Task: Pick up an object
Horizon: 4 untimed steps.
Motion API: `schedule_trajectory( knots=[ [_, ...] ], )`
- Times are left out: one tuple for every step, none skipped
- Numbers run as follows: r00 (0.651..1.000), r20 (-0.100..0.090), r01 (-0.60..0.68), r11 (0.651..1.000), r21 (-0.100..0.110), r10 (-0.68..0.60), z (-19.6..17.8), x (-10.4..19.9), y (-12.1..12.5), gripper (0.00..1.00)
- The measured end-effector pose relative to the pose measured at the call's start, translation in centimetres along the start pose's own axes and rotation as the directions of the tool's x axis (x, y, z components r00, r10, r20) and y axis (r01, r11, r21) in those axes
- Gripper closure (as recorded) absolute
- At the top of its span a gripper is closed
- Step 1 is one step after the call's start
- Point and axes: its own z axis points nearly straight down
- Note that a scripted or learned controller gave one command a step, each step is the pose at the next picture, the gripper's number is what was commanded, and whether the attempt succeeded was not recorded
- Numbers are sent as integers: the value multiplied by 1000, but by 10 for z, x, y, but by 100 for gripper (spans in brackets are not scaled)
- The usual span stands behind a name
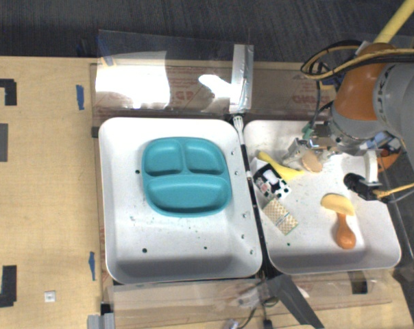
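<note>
The end effector hovers over a tan round object in the right bin; its opening cannot be judged. Risk: the neighbouring banana may deflect the grasp.

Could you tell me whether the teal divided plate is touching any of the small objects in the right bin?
Apart. The camera view shows the teal divided plate lying in the left bin, with bare white floor and both bin rims between it and the banana in the right bin.

grey arm reaches in from right, tool low, pointing left.
</note>
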Motion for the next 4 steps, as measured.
schedule_trajectory(
  knots=[
    [1000, 6, 1, 1000, -20, -1, -20, -1, 6, 100],
    [999, -3, -45, 999, 15, 45, -48, 18, 31, 100],
    [970, -3, -244, 970, 9, 244, -39, 40, -6, 100],
    [982, -2, -191, 982, 9, 191, -37, 45, -16, 100]
  ],
)
